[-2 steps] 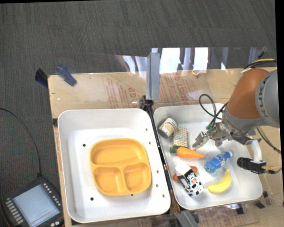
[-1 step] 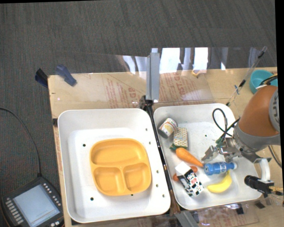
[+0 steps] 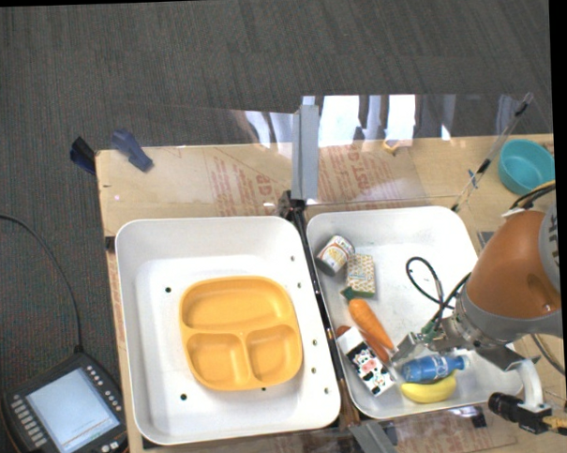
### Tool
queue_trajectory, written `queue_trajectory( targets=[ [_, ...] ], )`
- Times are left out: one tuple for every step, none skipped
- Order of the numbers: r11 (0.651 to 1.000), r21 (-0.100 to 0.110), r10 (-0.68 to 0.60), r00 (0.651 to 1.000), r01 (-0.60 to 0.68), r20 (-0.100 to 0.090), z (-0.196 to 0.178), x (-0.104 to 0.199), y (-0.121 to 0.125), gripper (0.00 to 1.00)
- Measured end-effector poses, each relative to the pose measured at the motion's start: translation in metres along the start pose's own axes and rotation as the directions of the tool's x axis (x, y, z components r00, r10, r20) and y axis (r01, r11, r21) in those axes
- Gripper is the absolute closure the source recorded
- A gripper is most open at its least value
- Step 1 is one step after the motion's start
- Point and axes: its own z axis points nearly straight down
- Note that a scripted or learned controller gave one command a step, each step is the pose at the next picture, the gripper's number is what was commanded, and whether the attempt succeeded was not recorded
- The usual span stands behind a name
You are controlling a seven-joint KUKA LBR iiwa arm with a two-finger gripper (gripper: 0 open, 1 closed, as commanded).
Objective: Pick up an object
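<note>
Camera view, entries by size, places given relative to the right bin.

Counter (image 3: 197,182): brown board under both bins; red print reads reversed/upside down, not legible beyond a few letters.

Left bin (image 3: 144,250): alongside the right bin, sharing its left wall. Holds a yellow three-compartment tray (image 3: 239,331).

Right bin (image 3: 405,225): holds all the loose items.

Arm (image 3: 516,281): grey with orange band, over the right bin's right wall, reaching toward its near-right corner.

Teach pendant (image 3: 62,414): well apart from the right bin, past the left bin, on the floor.

Teal bowl (image 3: 527,166): beyond the right bin's far-right corner.

Carrot (image 3: 371,326): centre of the right bin, lying diagonally.

Milk carton (image 3: 366,363): cow-patterned, red cap, near the bin's near-left wall, just beside the carrot. No readable text.

Blue water bottle (image 3: 430,366): near edge of the right bin, on its side, resting against the banana (image 3: 429,390) just nearer the front wall.

Can (image 3: 334,254): far-left part of the bin; label unreadable.

Patterned packet (image 3: 362,274): just beside the can.

Gripper (image 3: 429,341): directly above the blue water bottle. I cannot tell how its fingers are set.

Step, as judged: closing in on the bottle; lift not yet shown. Next move calls for a firm closure across the bottle's round body before raising, since it could roll toward the banana.
</note>
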Motion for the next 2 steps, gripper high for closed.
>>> queue_trajectory(
  targets=[
    [1.0, 0.003, 0.003, 1.0, -0.003, -0.002, -0.0075, 0.0001, 0.0002, 1.0],
    [1.0, 0.003, 0.003, 1.0, -0.003, -0.002, -0.0074, 0.0001, 0.0001, 0.0]
  ],
)
